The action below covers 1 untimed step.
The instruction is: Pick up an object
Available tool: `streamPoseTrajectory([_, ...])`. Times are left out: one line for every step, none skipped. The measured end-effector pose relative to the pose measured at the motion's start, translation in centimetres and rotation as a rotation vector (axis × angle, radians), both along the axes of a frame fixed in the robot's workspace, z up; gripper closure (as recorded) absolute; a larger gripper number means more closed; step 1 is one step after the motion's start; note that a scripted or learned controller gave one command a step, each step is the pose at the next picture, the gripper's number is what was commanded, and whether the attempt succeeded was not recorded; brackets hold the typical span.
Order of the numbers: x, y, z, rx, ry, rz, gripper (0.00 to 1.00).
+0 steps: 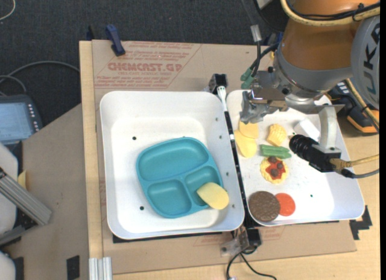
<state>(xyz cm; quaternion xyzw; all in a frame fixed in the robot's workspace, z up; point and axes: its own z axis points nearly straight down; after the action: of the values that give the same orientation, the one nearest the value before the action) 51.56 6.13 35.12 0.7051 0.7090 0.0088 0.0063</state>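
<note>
Down front sits a brown cookie (264,205) beside a red disc (285,204), both in the right bin (350,203). Gripper (250,114) hangs just over a yellow piece (246,140); can't tell if the claw's open or holding anything.

Risk imo: the toys are crowded, so closing could nudge the neighbours or pinch the bin divider.

Count: two bins, one teal tray (175,175) with one yellow potato-ish thing (213,195), one corn (277,134), one green bean (275,150), one mini pizza (274,169).
</note>
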Motion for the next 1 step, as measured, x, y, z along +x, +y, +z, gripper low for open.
streamPoseTrajectory([-0.27, -0.16, 0.08, -0.005, 0.018, -0.004, 1.00])
